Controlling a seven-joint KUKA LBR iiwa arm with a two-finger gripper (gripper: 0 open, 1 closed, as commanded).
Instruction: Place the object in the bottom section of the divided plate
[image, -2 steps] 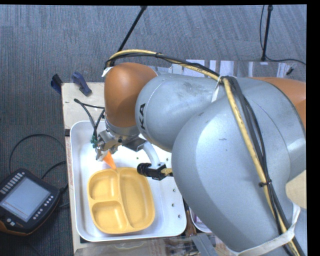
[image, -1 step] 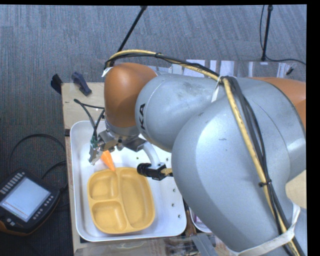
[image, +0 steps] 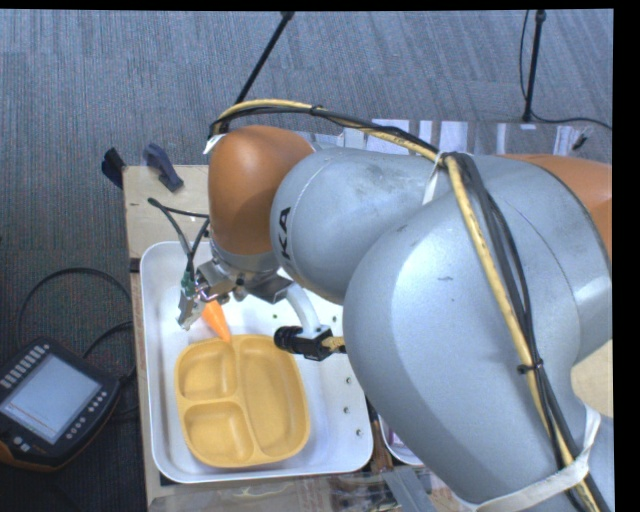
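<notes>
At the lower left of the frame, a teach pendant is lying on the carpet, well clear of the work. Next rightward, the white bin is holding a yellow divided plate in its lower half. Just above the plate's upper rim, a small orange object is showing beside the gripper; whether the fingers are clamping it or standing open cannot be told.

The step in hand appears to be the carry toward the plate. The next move would call for travelling down-frame, past the two upper sections, to the bottom section near the bin's lower wall. Open room is lying left of the plate. To the right, the grey arm is crowding the bin.
</notes>
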